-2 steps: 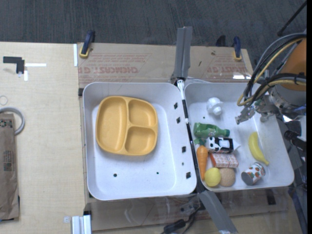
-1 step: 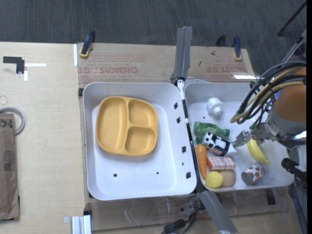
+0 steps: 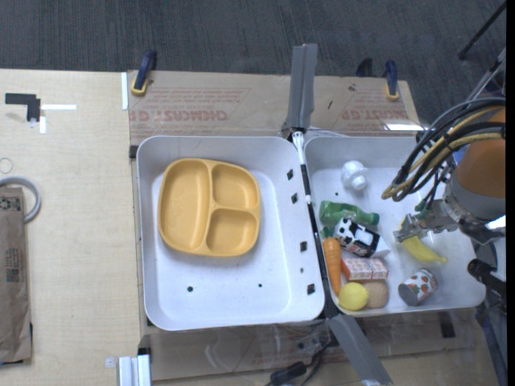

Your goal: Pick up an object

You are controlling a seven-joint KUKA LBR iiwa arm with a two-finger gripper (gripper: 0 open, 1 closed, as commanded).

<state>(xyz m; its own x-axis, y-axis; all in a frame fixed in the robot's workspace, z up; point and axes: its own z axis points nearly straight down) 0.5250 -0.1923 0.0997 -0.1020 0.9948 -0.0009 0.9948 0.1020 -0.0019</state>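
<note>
Round yellow lemon (image 3: 353, 296) sits beside a tapered carrot (image 3: 331, 265); smooth curved banana (image 3: 424, 251) lies under the pincer (image 3: 415, 227), whose grip I cannot tell.

Upside-down red print "CHEMCO73"-like on cardboard (image 3: 193, 103) behind bins; not clearly legible.

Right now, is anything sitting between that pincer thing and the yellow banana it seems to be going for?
Nothing visible does. The pincer is low in the right bin, directly beside the banana, with bare white floor around them. The other toys, such as the cow and the carrot, lie farther left, out of its way.
</note>
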